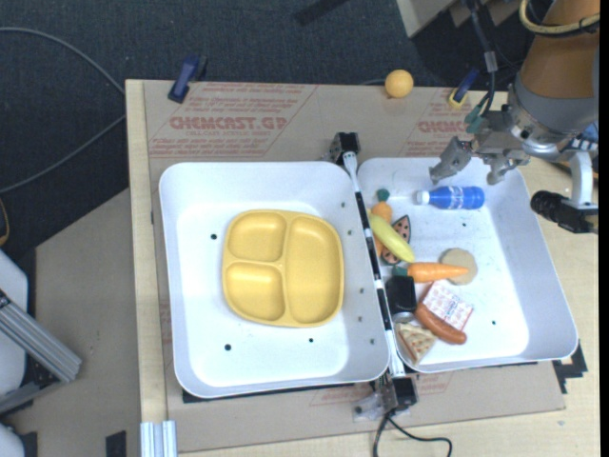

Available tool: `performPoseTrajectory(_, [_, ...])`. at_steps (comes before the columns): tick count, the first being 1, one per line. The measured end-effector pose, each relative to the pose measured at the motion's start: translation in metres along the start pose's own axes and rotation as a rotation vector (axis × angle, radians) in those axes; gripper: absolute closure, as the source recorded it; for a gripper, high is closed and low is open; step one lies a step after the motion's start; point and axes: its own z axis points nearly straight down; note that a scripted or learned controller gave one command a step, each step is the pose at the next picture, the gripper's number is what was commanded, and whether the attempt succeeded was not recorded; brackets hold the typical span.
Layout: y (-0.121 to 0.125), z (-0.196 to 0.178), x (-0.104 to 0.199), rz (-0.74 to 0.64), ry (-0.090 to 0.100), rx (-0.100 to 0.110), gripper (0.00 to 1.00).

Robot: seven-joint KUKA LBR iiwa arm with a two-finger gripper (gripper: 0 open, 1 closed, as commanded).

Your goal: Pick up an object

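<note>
My gripper point(476, 164) hangs over the far part of the right bin point(533, 284), its two fingers spread wide with nothing between them. Just below it lies a blue-and-white bottle point(452, 197) on its side. Nearer the front of that bin lie a banana point(391, 237), a carrot point(438, 272), a round beige piece point(460, 260), a sausage point(442, 326), a red-and-white packet point(446, 304), a black block point(401, 291) and a sandwich wedge point(415, 339).
The left bin point(190, 284) holds a yellow three-part plate point(283, 266). An orange ball point(399, 83) sits on the cardboard behind the bins. Black clips point(344, 146) join the two bins along the middle. Blue clamps point(186, 78) grip the board's back edge.
</note>
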Motion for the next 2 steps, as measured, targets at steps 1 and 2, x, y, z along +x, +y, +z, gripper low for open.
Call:
performPoseTrajectory(1, [0.033, 0.089, 0.022, 0.000, 0.001, 0.004, 0.00])
performPoseTrajectory(2, [0.044, 0.121, -0.052, 0.001, -0.002, 0.000, 0.00])
